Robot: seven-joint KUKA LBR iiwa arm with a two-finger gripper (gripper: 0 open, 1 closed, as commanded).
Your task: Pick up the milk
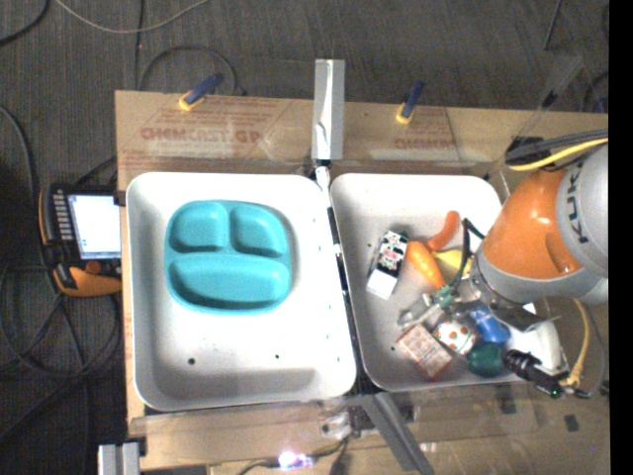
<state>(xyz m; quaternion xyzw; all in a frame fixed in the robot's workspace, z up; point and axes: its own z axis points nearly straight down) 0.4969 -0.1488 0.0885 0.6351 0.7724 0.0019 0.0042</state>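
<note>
Tool (447,303): low in the right bin, among the clutter at lower right of the frame; whether it is open or closed cannot be told, and nothing can be seen gripped.
Arm (544,240): enters from the right edge, grey upper link curving down into the orange band, wrist bent downward and leftward over the right bin's right half, hiding part of the bin's contents.
Brown box (425,349): near the bottom wall of the right bin, just below the tool, lying tilted.
Blue and green items (487,342): beside the brown box, to its right, under the wrist; their kind is unclear.
Milk (388,263): small white carton with dark print, lying in the left-middle part of the right bin, left of the tool and apart from it.
Orange items (427,263): carrot-like pieces right of the milk, one reaching up toward the bin's top wall.
Right bin (415,188): white, shallow, right half of the tabletop.
Left bin (213,364): white, holds a teal divided tray (231,255) in its upper half.
Tabletop (237,132): brown board with clamps at the top edge.
Handheld pendant (84,236): at far left, screen lit.
</note>
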